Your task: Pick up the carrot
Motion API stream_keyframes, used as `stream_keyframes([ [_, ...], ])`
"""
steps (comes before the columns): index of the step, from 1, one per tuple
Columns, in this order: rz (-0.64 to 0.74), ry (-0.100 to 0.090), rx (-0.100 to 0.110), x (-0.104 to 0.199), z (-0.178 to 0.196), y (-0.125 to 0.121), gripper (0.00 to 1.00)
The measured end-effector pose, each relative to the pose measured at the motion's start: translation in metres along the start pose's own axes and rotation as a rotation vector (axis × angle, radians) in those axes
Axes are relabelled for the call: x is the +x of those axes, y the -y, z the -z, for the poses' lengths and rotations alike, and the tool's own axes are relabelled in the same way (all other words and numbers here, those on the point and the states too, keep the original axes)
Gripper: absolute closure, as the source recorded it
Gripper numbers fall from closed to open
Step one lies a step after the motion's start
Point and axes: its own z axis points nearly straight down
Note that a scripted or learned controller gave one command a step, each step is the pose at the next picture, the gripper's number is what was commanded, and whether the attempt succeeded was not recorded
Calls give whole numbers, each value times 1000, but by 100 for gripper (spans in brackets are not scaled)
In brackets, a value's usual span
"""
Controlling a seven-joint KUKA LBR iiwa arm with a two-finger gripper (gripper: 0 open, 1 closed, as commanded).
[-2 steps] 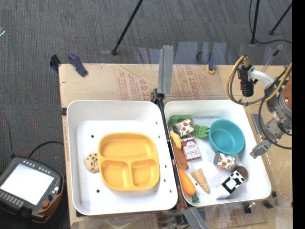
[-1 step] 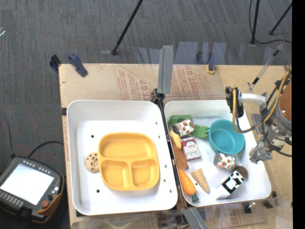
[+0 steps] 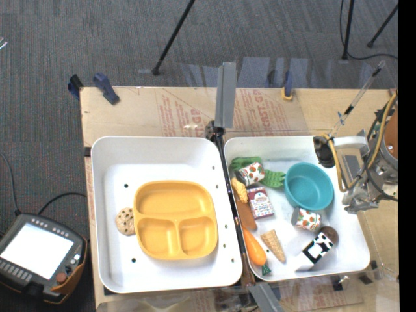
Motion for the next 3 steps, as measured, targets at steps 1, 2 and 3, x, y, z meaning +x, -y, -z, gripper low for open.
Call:
stream_keyframes([
  [1,-2,-6,-2,-36,61,-9,100],
  [2,2,-3,2,-37,51,-7,100],
  [3,1,-4,2,-35,76,-7,100],
])
